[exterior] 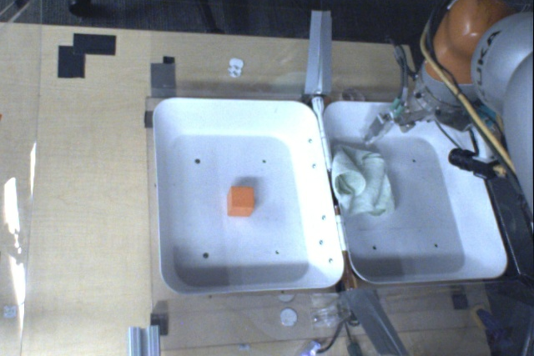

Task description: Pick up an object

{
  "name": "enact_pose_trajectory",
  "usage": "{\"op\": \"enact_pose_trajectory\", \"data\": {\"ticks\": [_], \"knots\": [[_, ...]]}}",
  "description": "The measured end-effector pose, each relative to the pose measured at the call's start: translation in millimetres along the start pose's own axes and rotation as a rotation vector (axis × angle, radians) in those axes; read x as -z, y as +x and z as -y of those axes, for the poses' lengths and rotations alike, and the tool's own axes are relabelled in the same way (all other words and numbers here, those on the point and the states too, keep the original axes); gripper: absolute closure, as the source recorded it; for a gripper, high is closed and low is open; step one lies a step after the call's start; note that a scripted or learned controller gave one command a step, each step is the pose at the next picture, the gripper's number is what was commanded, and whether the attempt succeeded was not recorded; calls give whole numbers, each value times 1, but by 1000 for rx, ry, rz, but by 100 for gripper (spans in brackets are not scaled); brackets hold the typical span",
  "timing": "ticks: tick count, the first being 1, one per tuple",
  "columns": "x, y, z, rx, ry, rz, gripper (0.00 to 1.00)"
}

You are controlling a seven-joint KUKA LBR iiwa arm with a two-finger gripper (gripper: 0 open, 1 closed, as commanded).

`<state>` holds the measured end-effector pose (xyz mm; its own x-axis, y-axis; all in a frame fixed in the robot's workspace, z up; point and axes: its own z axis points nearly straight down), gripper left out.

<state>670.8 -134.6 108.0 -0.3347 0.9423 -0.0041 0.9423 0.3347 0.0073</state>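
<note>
One orange cube [241, 201] in left bin [171, 179] | cloth [362, 183] right bin [476, 258] | gripper [377, 129] state unclear

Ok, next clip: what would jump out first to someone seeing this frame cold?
The orange cube sits alone near the middle of the left bin. In the right bin, a crumpled pale cloth lies against the left wall. The gripper hangs over that bin's upper left, just above the cloth.
</note>
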Motion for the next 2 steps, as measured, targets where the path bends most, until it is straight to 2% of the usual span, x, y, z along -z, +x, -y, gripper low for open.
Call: {"op": "enact_pose_trajectory", "data": {"ticks": [1, 2], "knots": [[12, 0, -3, 3, -6, 3, 100], [117, 30, -11, -48, 0, 0, 100]]}}
